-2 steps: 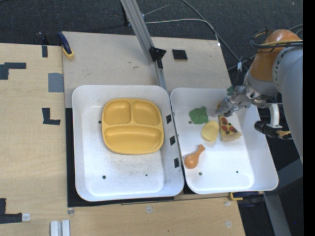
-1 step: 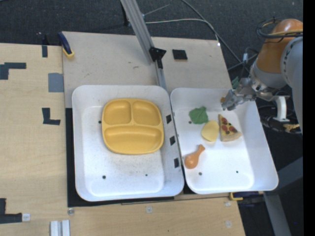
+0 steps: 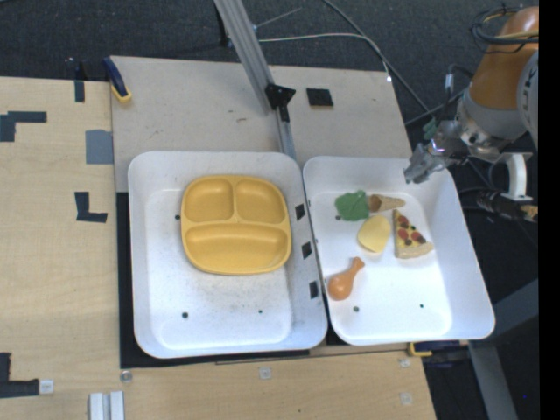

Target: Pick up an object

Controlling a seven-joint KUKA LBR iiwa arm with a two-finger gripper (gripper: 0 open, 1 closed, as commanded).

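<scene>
Since the task names no particular object, the candidates are the toy foods clustered in the upper middle of the right bin (image 3: 455,313): a green leafy piece (image 3: 353,206), with an ice cream cone (image 3: 386,203) touching it at 3 o'clock, a yellow wedge (image 3: 374,234) just below, a pizza slice (image 3: 409,235) beside that wedge at 3 o'clock, and an orange drumstick (image 3: 344,280) set a little apart at 7 o'clock of the group. They lie loose and flat, likely scattered so that any one can be taken from above. The gripper (image 3: 418,168) hangs over the bin's far right corner, at about 1 o'clock from the cluster, apart from every piece and touching none. Its tip is dark and small here; I cannot tell whether the fingers are spread or closed, and nothing shows between them. The left bin (image 3: 149,261) carries a yellow divided tray (image 3: 235,224), near its middle. Both bins sit side by side on the tabletop (image 3: 175,103).
</scene>
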